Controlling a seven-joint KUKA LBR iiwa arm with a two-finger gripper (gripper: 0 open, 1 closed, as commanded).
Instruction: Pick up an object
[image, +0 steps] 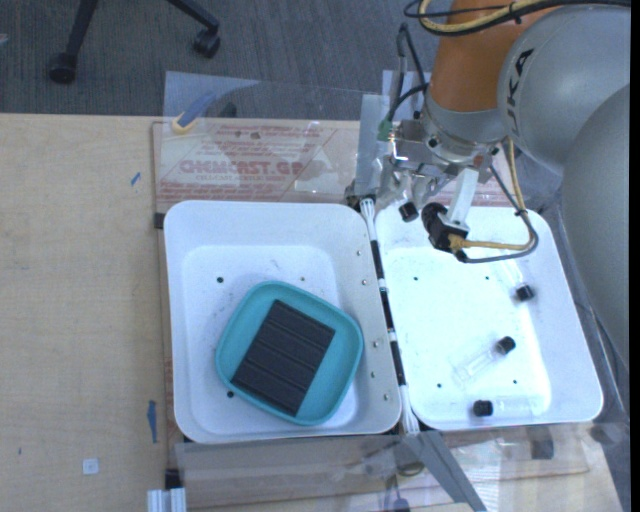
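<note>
My gripper (424, 216) hangs over the far left corner of the right bin (560, 400), below the orange band of the arm. Its two dark fingertips stand apart and I see nothing between them, so it is open. A teal dish (340, 350) lies in the left bin (190, 300) with a dark ridged rectangle (285, 355) resting on it. In the right bin lie small clear pieces with black caps: one (522, 292) at the right, one (503, 346) lower down with a clear tube (470, 368) beside it, and one (482, 407) near the front rim.
The ridge between the two bins (385, 300) runs just left of the gripper. A clear sheet with red print (240, 165) lies behind the left bin. Bare wooden bench (70, 300) spreads to the left. The grey arm body (590, 130) fills the upper right.
</note>
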